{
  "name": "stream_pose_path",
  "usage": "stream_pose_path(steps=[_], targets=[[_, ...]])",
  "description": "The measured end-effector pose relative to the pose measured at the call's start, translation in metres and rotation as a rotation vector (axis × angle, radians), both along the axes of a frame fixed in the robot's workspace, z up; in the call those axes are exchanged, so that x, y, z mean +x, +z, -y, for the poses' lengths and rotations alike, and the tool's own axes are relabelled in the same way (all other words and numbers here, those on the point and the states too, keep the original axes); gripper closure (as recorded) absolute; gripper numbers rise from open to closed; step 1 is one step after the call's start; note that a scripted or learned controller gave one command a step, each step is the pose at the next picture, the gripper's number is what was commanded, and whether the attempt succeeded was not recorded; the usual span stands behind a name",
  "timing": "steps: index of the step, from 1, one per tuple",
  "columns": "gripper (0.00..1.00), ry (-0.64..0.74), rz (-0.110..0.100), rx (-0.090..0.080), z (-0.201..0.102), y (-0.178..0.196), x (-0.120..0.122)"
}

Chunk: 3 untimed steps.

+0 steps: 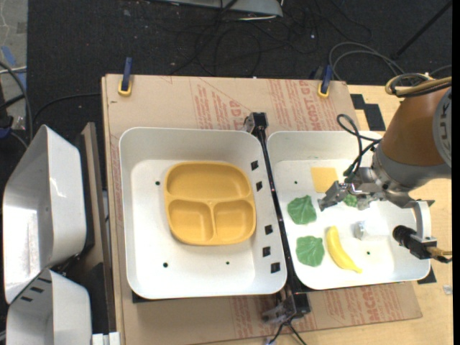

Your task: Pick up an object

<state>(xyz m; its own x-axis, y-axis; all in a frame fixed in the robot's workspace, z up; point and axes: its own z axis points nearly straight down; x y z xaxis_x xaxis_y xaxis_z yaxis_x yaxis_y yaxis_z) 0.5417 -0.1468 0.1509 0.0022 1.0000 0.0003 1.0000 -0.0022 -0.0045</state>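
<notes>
Banana (341,249) lies ungrasped in the right bin (374,279) while the gripper (343,194), fingers spread and empty, hovers nearby needing to descend.

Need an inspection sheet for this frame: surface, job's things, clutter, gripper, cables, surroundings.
Surface: cardboard-topped bench bearing left bin and right bin.
Job's things: in the right bin, two green leaves, banana, yellow square, a small pale item. Left bin holds a yellow divided tray.
Clutter: nothing seen.
Gripper: gripper low over the right bin, beside the upper leaf; a small green thing sits at it, hold unclear.
Cables: black cables on the floor behind the bench.
Surroundings: white tubs at left; blue-yellow clamps on the back edge.
</notes>
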Motion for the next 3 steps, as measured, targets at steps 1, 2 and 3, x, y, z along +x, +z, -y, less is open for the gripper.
stream_pose_path(steps=[1, 2, 3], targets=[[0.0, 0.001, -0.001, 0.001, -0.001, -0.054, -0.001], [1.0, 0.0, 0.004, 0.0, -0.001, -0.04, 0.0], [1.0, 0.004, 0.008, -0.001, -0.001, 0.002, 0.0]])
